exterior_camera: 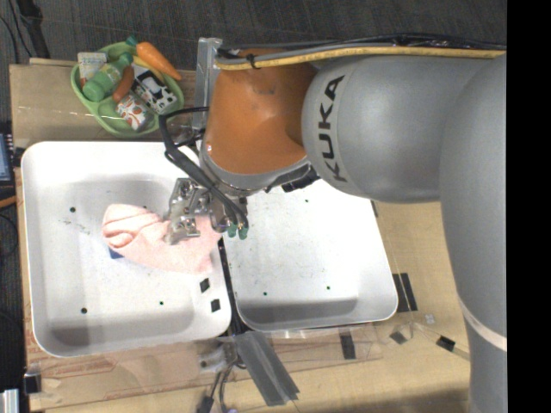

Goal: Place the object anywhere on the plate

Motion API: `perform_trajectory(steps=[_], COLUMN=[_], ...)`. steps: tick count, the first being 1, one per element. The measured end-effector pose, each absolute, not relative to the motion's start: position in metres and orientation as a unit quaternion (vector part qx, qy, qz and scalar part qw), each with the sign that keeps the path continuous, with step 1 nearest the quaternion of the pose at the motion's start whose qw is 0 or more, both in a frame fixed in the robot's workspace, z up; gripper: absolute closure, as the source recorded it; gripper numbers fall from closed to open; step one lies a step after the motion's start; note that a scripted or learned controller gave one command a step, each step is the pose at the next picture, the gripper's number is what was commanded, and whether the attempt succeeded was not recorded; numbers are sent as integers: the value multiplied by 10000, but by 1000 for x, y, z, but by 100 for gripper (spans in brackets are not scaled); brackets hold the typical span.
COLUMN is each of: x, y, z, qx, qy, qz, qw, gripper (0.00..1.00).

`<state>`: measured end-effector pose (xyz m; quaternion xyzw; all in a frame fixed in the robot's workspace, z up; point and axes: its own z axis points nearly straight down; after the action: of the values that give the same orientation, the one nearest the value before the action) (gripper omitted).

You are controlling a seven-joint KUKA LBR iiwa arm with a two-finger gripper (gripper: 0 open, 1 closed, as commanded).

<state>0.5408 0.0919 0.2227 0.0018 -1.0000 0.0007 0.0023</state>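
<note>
In the left bin (52,256) lies a pink plate (185,252), a striped pink object (129,222) just beside its left edge, perhaps overlapping it. The end effector (185,218) hangs over the plate's upper edge — whether it grips anything I cannot tell. Judged, the step is grasping or releasing; next, the object must rest on the plate.

Green bowl (102,110) of toy food sat at 10 o'clock beyond the left bin (43,256); right bin (344,274) lay at 4 o'clock.
</note>
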Motion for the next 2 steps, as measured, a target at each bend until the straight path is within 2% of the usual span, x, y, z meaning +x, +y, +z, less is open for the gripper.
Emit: perform_trajectory(steps=[2], x=[505], y=[190], z=[233], qx=[41], qy=[-10000], qz=[8], qw=[7], gripper=[100])
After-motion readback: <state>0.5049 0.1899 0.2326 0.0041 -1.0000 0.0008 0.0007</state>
